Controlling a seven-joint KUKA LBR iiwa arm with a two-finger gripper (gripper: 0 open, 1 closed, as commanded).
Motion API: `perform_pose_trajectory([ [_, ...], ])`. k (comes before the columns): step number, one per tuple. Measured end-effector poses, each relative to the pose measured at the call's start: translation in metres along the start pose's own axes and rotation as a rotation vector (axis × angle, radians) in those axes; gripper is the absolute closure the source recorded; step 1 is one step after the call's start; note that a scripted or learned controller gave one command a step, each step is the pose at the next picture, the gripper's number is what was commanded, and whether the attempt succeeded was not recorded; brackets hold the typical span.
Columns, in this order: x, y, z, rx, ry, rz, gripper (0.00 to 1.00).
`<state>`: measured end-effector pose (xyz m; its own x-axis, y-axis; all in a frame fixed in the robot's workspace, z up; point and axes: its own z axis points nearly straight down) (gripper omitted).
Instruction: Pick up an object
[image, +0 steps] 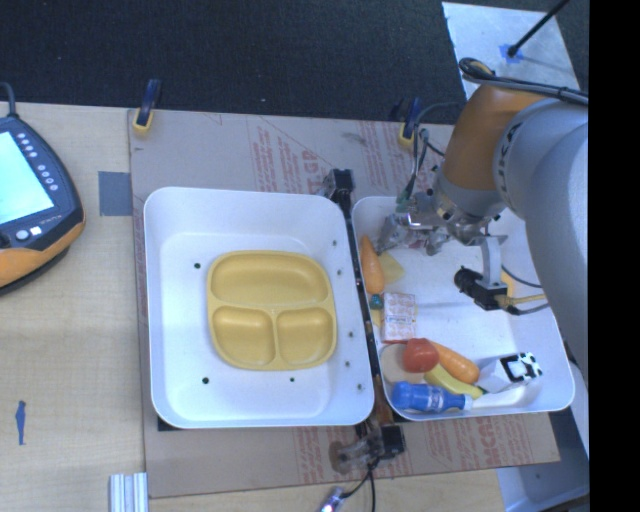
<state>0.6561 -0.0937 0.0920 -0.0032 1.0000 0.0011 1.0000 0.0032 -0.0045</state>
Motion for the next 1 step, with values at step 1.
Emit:
perform_pose_trajectory([
  [1,-0.0007,0.0000,0.0000,0.000,0.000,0.000,0.00],
])
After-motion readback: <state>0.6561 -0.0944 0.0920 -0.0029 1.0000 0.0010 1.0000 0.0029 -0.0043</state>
